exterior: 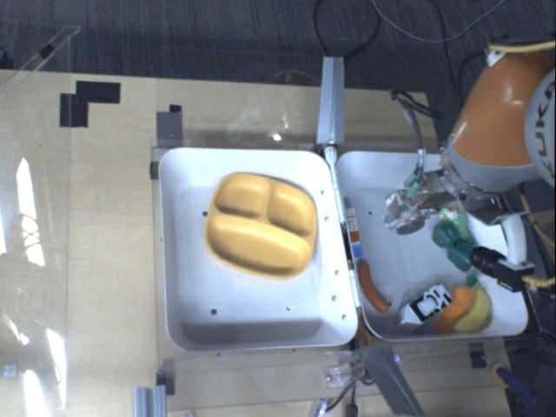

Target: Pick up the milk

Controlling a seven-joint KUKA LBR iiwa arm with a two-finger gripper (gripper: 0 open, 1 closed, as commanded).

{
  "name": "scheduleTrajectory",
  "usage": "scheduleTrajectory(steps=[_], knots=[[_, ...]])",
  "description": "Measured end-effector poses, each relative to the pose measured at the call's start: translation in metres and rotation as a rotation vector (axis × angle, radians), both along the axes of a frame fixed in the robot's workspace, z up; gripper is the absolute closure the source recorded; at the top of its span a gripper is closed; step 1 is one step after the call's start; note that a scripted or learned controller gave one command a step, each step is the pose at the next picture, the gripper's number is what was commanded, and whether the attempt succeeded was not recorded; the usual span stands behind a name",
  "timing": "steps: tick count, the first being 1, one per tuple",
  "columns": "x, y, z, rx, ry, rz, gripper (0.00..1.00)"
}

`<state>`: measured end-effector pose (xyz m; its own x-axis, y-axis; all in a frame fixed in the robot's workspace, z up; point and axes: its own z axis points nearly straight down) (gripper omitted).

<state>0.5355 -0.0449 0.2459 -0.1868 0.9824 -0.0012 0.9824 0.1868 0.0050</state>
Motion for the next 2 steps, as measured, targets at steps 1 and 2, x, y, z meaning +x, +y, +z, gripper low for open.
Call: scheduleTrajectory(steps=[1, 2], knots=[[0.018, -0.061, 0.108, -0.001, -0.003, -0.038, 1.00], [0.027, -0.002, 0.005, 0.000, 0.002, 0.055, 1.00]])
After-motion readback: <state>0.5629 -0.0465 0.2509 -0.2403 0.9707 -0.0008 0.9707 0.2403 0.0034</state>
